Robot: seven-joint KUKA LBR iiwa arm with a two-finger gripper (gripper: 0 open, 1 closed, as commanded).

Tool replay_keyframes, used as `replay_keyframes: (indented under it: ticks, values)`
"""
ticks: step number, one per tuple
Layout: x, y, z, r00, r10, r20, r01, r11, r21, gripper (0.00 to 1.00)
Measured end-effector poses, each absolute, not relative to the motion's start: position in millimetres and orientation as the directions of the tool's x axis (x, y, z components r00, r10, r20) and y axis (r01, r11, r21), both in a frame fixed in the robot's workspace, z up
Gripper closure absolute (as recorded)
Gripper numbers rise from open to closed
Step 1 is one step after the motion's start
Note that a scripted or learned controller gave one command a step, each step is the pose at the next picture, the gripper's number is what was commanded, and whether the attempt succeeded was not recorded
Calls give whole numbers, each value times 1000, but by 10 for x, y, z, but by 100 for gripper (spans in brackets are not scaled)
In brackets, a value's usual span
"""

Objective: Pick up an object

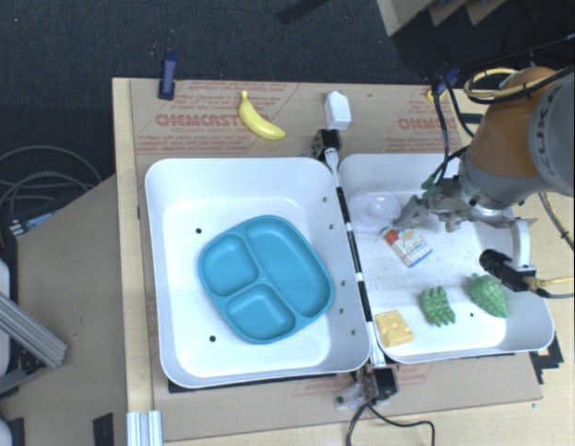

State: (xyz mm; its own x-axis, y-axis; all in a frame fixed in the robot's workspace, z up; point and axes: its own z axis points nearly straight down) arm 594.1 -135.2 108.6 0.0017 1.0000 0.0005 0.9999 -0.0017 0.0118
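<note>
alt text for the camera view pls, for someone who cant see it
A grey robot arm with an orange band reaches from the right, its tool hovering above a small red and white packet in the right white bin. That bin also holds two green toys and a yellow block; the left bin holds a blue divided plate.

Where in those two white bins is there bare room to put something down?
Left bin: a bare band runs all round the blue divided plate, widest along the far wall. Right bin: a bare patch between the small carton and the green toys. It is crowded at the near wall by the yellow block, and under the tool.
</note>
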Motion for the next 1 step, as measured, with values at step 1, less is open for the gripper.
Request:
replay_keyframes:
  ticks: [1]
  values:
    - [5876, -1013, 840, -1, 1000, 2, 1000, 1, -4, 0]
